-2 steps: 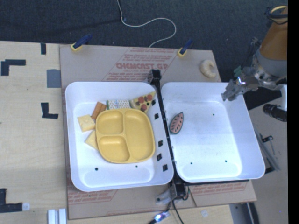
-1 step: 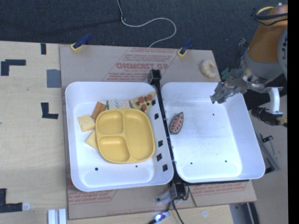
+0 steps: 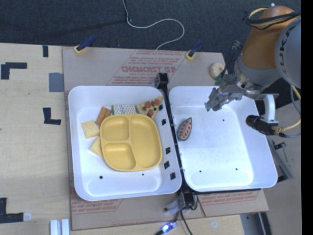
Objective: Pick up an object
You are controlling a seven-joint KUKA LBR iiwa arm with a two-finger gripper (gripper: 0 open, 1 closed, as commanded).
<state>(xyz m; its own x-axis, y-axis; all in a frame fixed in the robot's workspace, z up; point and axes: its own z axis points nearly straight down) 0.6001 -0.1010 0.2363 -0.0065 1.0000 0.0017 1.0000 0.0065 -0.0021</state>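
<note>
Hovering over the far right part of the right bin (image 3: 254,175), the hand (image 3: 215,103) hangs at the end of the grey arm (image 3: 274,38) with nothing visible in its grip; whether it is spread or pressed together cannot be told from this angle. Beneath everything lies the surface (image 3: 29,146), pale wood with dark tape marks, and on it a cardboard sheet (image 3: 142,67) with red print that carries both bins; the sheet's far corners are held by two clamps with blue handles, one at the left (image 3: 84,44) and one at the right (image 3: 194,49). In the left bin (image 3: 80,180) sits a yellow divided plate (image 3: 131,142), which covers much of its floor; behind and left of the plate lie several small flat pieces (image 3: 91,129), tan and brown, with a patterned cluster (image 3: 149,105) near the bin's far right corner. On the right bin's floor, near its left wall, lies one small oval thing (image 3: 184,129), pinkish with dark spots; it rests to the left of the hand and nearer the camera, well apart from it. A thin white cable (image 3: 161,22) loops across the dark floor beyond the surface.
</note>
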